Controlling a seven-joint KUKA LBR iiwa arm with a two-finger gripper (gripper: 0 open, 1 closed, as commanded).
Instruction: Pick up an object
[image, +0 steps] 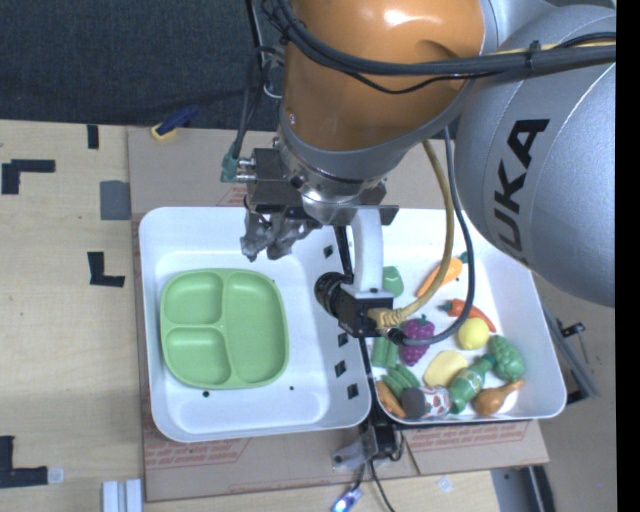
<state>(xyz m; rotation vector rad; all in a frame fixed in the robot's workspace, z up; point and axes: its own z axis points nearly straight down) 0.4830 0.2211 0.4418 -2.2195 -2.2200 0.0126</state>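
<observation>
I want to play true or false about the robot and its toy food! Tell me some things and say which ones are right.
1. The green plate lies in the left bin. True.
2. The green plate has toy food piled on it. False: its three sections are bare.
3. The toy fruits and vegetables, like the purple grapes, are in the right bin. True.
4. The hand is down among the toys in the right bin. False: it is over the back of the left bin, above the plate.
5. The carrot lies on the green plate. False: it is in the right bin.
</observation>
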